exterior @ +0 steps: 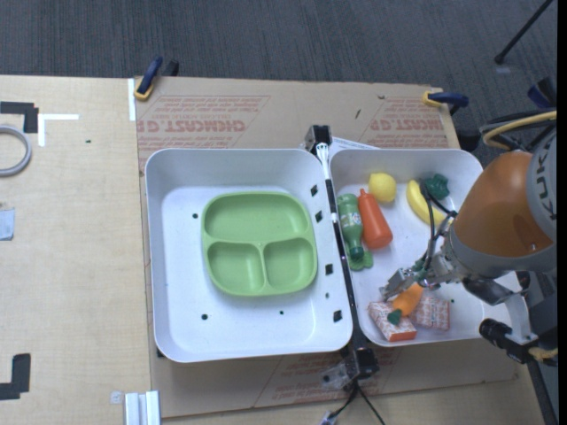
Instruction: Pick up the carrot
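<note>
- The carrot (pixel 408 298), small and orange, lies near the front of the right bin (pixel 461 165), right at the tip of the gripper (pixel 403 287).
- The carrot shows between the gripper's metal fingers, which appear to be clenched on it, though the detail is small.
- Just in front of the carrot sit two packaged items touching one another: a red-and-white box (pixel 390 320) and a pinkish packet (pixel 434 312).
- Behind it, toward the bin's left wall, a green bottle (pixel 352 229) lies lengthways with a red-orange bottle (pixel 375 220) just beside it.
- At the back of the bin are a lemon (pixel 382 187), a banana (pixel 418 201) and a dark green item (pixel 435 185).
- The left bin (pixel 168 264) holds a green divided plate (pixel 260 243), well apart from the carrot.
- The arm (pixel 500 215) reaches in from the right, its orange band over the bin's right side and the wrist slanting down-left toward the carrot.
</note>
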`<state>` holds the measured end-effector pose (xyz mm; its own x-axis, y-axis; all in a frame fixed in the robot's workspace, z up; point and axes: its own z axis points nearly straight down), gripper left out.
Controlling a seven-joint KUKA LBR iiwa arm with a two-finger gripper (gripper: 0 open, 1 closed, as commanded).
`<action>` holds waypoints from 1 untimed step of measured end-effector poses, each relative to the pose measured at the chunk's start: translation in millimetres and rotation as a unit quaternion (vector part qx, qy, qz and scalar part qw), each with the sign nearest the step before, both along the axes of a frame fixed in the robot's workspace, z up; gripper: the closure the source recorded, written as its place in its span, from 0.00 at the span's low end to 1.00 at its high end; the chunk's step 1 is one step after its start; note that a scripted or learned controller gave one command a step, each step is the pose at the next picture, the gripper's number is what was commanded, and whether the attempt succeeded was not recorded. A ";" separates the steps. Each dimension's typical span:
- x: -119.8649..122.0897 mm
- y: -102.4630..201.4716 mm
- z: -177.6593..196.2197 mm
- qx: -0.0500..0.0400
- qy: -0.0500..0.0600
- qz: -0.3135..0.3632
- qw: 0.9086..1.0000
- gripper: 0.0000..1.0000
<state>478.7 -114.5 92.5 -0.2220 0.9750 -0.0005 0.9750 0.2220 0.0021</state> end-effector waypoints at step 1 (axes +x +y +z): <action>1.2 -0.4 9.7 0.000 -0.001 -0.002 1.000 1.00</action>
